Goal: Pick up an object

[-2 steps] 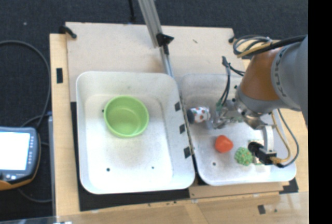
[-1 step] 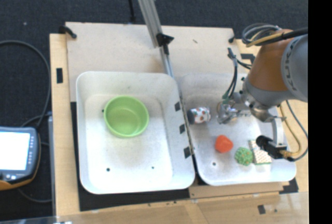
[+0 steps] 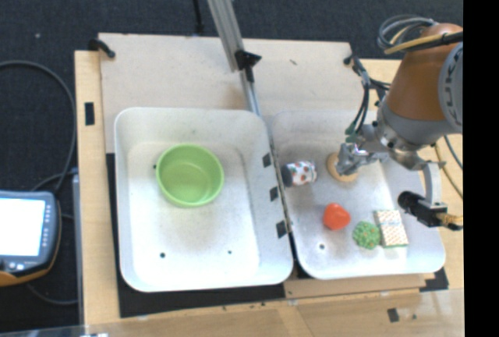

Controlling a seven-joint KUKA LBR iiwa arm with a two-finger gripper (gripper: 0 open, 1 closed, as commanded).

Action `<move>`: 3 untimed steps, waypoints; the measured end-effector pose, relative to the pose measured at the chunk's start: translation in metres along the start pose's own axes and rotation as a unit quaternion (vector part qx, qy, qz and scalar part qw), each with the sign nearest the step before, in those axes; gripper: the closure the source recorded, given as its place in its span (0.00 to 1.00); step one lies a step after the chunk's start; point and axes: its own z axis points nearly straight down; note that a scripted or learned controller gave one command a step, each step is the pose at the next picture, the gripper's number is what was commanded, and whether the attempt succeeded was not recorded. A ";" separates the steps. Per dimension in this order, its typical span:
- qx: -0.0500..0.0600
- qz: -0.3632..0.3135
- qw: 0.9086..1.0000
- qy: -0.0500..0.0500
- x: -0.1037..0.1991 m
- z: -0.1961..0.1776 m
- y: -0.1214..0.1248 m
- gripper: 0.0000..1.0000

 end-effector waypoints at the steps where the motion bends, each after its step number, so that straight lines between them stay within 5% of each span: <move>1: 0.002 0.000 1.000 0.000 -0.001 -0.013 0.001 1.00; 3: 0.001 -0.003 1.000 0.002 0.104 -0.029 0.011 1.00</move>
